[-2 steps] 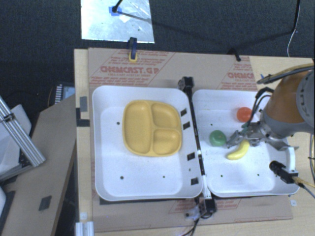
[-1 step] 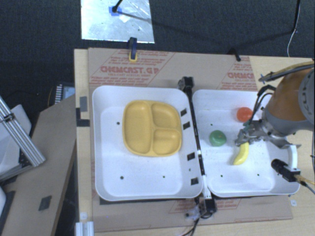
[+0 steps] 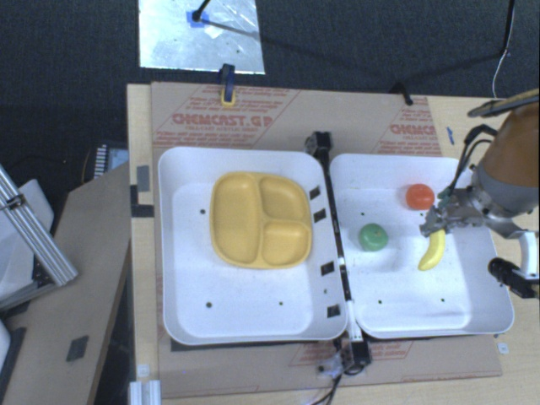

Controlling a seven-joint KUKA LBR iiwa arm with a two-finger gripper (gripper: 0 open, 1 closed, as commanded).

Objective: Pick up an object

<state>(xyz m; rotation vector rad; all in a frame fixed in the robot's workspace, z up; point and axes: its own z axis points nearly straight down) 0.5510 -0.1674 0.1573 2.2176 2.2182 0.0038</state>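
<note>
Right bin (image 3: 481, 315): the jaws (image 3: 439, 224) are at the top end of the banana (image 3: 432, 251); can't tell if open or gripping. Best: straddle the banana across its width, close firmly, lift straight. Orange ball (image 3: 419, 196) just beyond, green ball (image 3: 373, 237) left.

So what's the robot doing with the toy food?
The robot arm reaches in from the right, and its hand is low over the right bin, right at the top end of the yellow banana. It looks like it is going for the banana, but I can't tell if it has hold of it. An orange ball and a green ball lie nearby in the same bin. The left bin holds a yellow divided plate.
</note>
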